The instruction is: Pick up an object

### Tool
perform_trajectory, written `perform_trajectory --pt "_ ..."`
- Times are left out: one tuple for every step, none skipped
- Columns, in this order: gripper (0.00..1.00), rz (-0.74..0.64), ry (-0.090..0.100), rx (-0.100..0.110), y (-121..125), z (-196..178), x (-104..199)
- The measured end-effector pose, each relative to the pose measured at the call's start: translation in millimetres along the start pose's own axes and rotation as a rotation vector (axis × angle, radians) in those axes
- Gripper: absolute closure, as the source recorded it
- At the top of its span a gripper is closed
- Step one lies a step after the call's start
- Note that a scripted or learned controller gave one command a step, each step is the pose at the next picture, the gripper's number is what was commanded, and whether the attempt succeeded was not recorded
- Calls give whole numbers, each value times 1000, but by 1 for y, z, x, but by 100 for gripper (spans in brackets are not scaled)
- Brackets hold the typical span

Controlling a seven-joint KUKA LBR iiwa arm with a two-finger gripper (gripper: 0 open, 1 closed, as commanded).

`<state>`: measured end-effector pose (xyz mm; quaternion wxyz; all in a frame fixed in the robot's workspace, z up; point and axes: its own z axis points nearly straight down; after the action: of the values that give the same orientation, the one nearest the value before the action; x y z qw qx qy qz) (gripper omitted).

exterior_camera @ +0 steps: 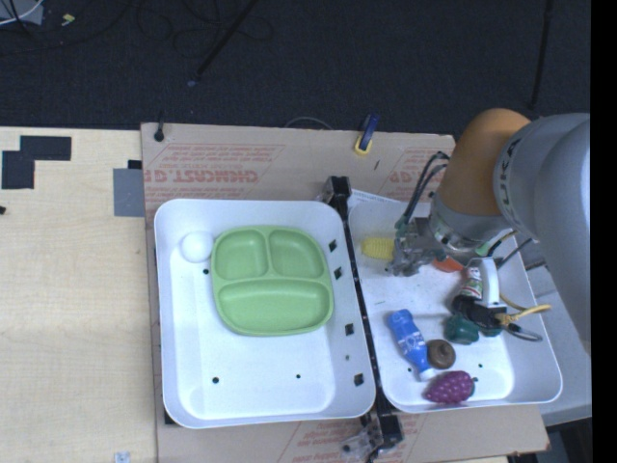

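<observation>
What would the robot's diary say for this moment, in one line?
gripper: low in right bin | beside: yellow object | holding: not visible | left bin: green tray, white ball

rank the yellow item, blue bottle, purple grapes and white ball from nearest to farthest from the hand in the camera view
From the hand in the right bin:
1. Yellow item, just to its left.
2. Blue bottle, below it, mid-bin.
3. Purple grapes, at the bin's near edge.
4. White ball, in the left bin's far corner.

Right bin (pixel 540 379) crowded; left bin (pixel 251 374) open below green plate (pixel 271 281).
</observation>
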<state>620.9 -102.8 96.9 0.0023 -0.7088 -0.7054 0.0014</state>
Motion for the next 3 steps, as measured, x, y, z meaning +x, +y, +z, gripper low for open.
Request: perform_trajectory --pt "100 -3 -2 -7 -1 -58 -9" --pt "100 -5 -1 -6 -6 -118 -5" --pt "100 -5 -1 -5 -6 -131 -7"
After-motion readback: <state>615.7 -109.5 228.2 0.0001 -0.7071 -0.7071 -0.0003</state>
